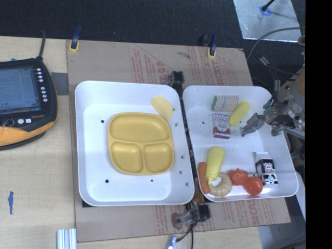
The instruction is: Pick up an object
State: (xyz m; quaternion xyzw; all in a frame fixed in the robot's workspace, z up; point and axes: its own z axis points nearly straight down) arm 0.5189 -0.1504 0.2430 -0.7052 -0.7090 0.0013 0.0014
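My gripper (262,124) hangs open and empty near the right bin's (203,96) far right edge, beside the yellow toy corn (238,113), which I judge light, stiff, slick: grip across its middle.

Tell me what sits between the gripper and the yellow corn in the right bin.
Nothing visible does. The gripper hangs just right of the corn, with bare right bin floor between them. The nearest things, two small cartons, lie on the corn's far side.

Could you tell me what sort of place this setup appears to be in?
Probably a robotics lab bench for grasping trials: two white bins clamped onto cardboard, toy food such as a plastic corn cob, and a teach pendant beside them.
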